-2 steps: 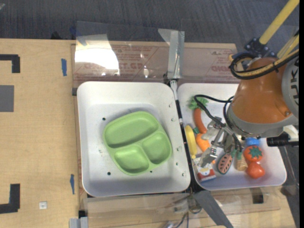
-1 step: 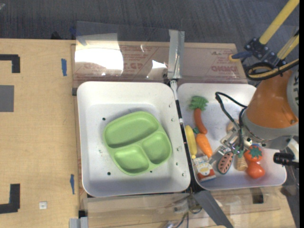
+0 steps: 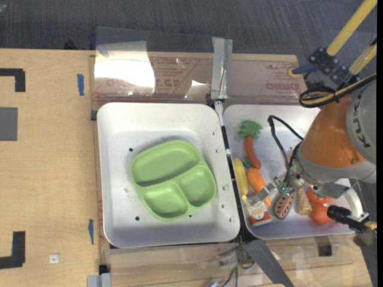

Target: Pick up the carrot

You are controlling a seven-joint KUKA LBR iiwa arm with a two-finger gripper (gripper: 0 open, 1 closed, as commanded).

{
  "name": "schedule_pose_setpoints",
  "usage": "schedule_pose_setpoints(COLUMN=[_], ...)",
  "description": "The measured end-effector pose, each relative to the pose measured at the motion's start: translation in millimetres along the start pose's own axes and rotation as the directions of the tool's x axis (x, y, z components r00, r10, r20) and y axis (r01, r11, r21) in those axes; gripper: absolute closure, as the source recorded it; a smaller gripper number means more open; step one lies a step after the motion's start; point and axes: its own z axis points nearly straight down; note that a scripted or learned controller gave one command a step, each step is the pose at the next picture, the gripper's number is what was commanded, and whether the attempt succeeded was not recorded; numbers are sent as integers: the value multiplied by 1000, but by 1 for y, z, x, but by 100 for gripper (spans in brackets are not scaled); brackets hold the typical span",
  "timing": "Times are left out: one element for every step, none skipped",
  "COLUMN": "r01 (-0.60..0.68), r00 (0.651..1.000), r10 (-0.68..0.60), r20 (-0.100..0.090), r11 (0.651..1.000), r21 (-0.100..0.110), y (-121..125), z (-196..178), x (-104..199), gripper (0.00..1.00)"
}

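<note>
The carrot (image 3: 251, 151) lies in the right bin (image 3: 272, 113) near its left wall. It has an orange-red body and a leafy green top that points toward the far rim. My gripper (image 3: 280, 188) hangs below the orange wrist band, low over the middle of the right bin. It is to the right of the carrot and nearer the front, with a gap between them. It sits over a cluster of toy foods, next to a short orange piece (image 3: 256, 180) and a strawberry (image 3: 283, 205). Nothing can be seen held in it.
The left bin (image 3: 114, 220) holds a green divided plate (image 3: 173, 178). In the right bin a yellow banana (image 3: 239, 173) lies along the left wall. A red-and-white item (image 3: 257, 215), a tan piece (image 3: 304, 203) and an orange-red round fruit (image 3: 320, 213) lie near the front. A black cable (image 3: 280, 133) loops above the bin.
</note>
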Motion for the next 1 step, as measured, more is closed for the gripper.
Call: schedule_pose_setpoints(r01=[3], r00=[1000], r10=[-3], r20=[7], r11=[1000], r21=[-10], y=[4], z=[-11], x=[0], gripper=[100])
